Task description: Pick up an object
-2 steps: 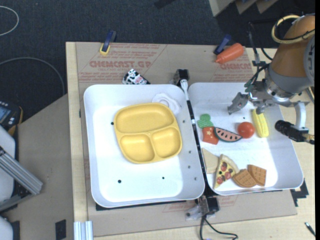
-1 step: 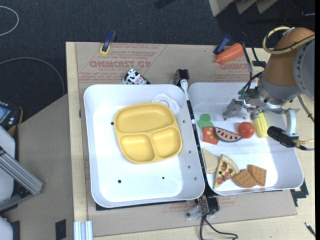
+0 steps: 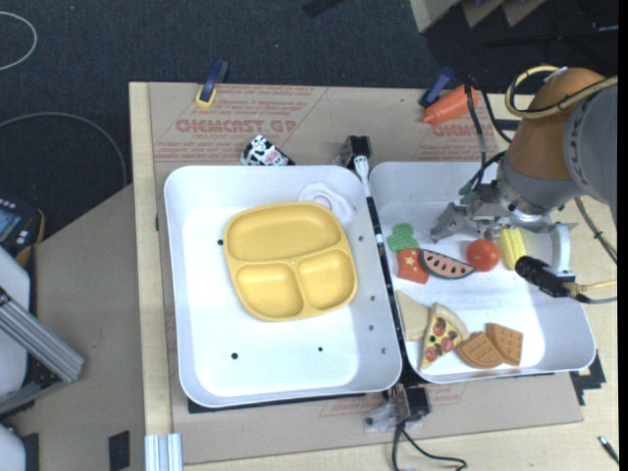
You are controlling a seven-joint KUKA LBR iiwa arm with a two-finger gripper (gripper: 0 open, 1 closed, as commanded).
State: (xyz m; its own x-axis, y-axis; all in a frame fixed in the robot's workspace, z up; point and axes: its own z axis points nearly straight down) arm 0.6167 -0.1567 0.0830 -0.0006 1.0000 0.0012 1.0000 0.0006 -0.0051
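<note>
A yellow divided plate (image 3: 290, 260) lies in the left bin (image 3: 196, 341); toy foods fill the right bin (image 3: 559, 346).

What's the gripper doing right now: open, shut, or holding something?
Gripper: cannot be told; it sits low in the right bin, beside the tomato.

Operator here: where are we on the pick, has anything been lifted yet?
Done: the end effector has been brought low over the right bin, next to the tomato and corn. In hand: nothing visibly gripped; the toys, including the watermelon slice and pizza slice, all lie on the bin floor. Left: grasp one and lift it.
</note>
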